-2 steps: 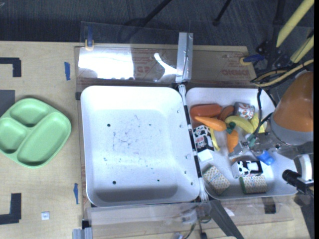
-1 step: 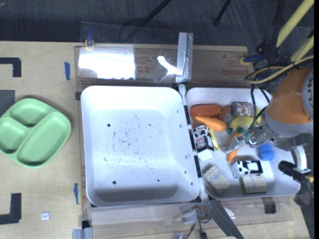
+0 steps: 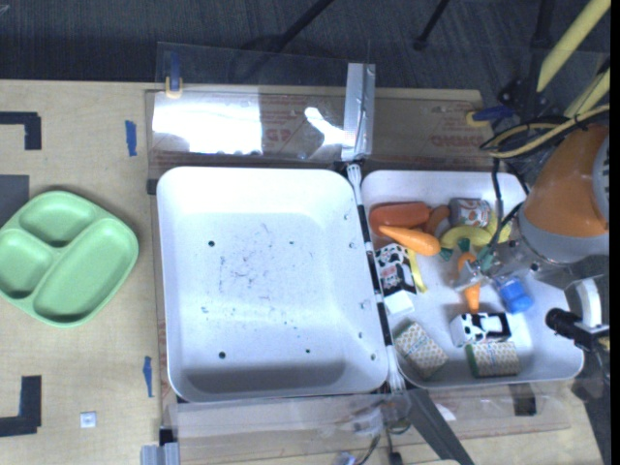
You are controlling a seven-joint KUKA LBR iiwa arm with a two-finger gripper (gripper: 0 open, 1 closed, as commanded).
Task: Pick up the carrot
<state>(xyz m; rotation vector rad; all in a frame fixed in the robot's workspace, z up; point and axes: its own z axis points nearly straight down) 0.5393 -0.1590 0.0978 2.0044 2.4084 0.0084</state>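
Two white bins sit side by side on a pale wooden bench (image 3: pixel 77 124), over dark carpet. A green divided plate (image 3: pixel 66 257) lies well apart to the left. The carrot (image 3: pixel 407 237) rests in the right bin (image 3: pixel 552 361) (crowded with small items), near its left wall. Whether the gripper (image 3: pixel 484 260) is spread or closed cannot be told.

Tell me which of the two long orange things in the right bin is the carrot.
The carrot is the lower one: bright orange and tapering to a point. The one just above it, the sausage, is darker reddish-orange with rounded ends.
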